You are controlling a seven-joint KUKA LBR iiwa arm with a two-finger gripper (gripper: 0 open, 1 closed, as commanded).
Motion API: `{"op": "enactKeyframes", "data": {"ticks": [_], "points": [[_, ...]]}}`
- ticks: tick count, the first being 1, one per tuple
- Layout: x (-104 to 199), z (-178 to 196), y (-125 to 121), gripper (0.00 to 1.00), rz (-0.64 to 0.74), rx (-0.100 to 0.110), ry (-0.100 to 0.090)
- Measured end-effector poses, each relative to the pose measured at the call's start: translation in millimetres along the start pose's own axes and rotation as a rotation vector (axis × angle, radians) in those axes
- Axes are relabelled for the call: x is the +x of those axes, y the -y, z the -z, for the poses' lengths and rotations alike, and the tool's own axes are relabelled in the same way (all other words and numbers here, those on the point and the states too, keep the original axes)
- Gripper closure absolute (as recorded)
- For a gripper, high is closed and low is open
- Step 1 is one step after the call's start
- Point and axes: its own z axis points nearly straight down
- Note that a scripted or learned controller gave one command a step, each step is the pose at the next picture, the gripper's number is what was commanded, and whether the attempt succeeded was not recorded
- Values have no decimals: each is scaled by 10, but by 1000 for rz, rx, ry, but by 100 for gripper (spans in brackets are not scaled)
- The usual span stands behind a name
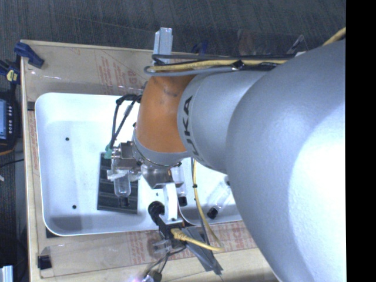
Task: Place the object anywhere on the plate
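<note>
Grey two-finger gripper (pixel 122 187) poised low over a flat, dark ribbed rectangular object (pixel 117 192) lying in the left shallow white bin (pixel 64 157); whether it grips cannot be told. The object looks thin, stiff and light, so it is best pinched across its narrow edges.

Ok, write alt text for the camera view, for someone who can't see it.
A large grey KUKA arm with an orange band reaches from the right over the left white bin, its claw poised above a dark ridged plate lying in the bin. A yellow cable trails from the wrist, and the wooden bench frames the bins.
</note>
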Motion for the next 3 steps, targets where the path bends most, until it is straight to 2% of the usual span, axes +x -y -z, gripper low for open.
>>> {"op": "enactKeyframes", "data": {"ticks": [1,2,3], "points": [[503,-92,-200,100,-368,-1,-2],[371,-257,-702,100,-409,1,-3],[-55,41,-898,100,-667,2,-2]]}}
